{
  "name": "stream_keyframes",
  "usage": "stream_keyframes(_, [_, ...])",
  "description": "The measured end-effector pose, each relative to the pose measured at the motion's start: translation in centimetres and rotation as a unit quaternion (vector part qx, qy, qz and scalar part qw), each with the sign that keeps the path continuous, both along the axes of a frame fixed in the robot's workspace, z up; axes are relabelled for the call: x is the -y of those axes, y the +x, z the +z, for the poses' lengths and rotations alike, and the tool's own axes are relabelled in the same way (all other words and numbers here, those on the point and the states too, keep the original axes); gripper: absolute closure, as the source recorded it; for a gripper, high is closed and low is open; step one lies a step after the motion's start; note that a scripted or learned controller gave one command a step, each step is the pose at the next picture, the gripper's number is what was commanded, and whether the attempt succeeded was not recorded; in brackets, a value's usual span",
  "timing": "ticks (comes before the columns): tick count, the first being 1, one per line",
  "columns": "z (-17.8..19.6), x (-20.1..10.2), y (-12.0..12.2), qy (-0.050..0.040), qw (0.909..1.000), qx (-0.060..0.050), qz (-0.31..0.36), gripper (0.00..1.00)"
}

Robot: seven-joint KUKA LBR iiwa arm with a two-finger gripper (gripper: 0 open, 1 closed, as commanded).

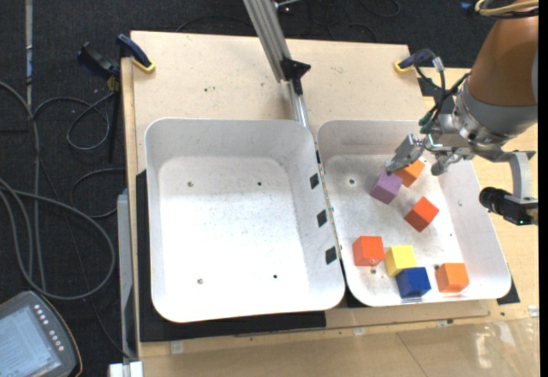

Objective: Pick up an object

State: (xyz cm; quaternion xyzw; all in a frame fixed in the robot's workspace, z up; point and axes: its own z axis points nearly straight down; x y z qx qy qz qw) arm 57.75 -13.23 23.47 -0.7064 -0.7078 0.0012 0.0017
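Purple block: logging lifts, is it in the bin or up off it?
In the bin. The purple block rests on the right bin's floor.

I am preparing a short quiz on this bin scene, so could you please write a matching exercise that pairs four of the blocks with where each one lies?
Blocks:
1. purple block
2. blue block
3. yellow block
4. red-orange block

Places:
A. between two orange blocks in the near row
B. alone in the middle of the right bin
C. nearest the bin's front edge
D. just beside the hand, touching a small orange block

Pairs: 1-D, 2-C, 3-A, 4-B
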Motion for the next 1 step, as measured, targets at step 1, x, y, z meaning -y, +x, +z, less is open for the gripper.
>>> stream_keyframes(1, [0.22,0.04,0.07,-0.0005,1.0,0.002,-0.001,0.0])
